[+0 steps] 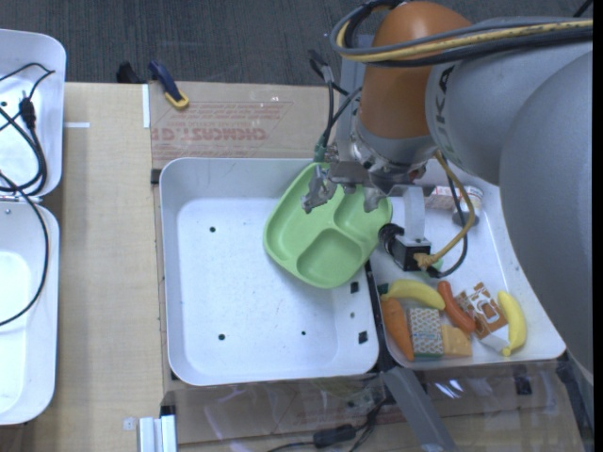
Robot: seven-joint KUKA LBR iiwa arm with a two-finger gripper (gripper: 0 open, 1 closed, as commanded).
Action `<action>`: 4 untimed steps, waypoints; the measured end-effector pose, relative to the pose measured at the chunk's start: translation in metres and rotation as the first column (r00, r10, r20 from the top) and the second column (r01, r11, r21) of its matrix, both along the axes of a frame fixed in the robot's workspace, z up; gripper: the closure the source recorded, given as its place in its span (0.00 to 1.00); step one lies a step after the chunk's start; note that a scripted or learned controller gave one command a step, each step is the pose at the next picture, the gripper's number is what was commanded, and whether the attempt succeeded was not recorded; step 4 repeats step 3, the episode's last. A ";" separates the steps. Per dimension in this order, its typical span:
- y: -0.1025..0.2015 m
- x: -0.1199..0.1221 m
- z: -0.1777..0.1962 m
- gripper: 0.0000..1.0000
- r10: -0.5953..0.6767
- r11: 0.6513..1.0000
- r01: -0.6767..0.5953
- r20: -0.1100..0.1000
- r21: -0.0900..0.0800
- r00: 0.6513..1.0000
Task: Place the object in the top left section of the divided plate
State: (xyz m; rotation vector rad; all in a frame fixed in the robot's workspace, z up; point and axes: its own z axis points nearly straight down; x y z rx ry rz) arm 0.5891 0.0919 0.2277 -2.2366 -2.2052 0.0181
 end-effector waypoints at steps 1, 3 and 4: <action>-0.034 -0.014 -0.037 0.00 0.188 0.982 -0.188 0.006 0.009 0.982; -0.038 -0.107 0.049 0.00 0.489 0.873 -0.489 0.005 0.008 0.873; -0.038 -0.107 0.049 0.00 0.489 0.873 -0.489 0.005 0.008 0.873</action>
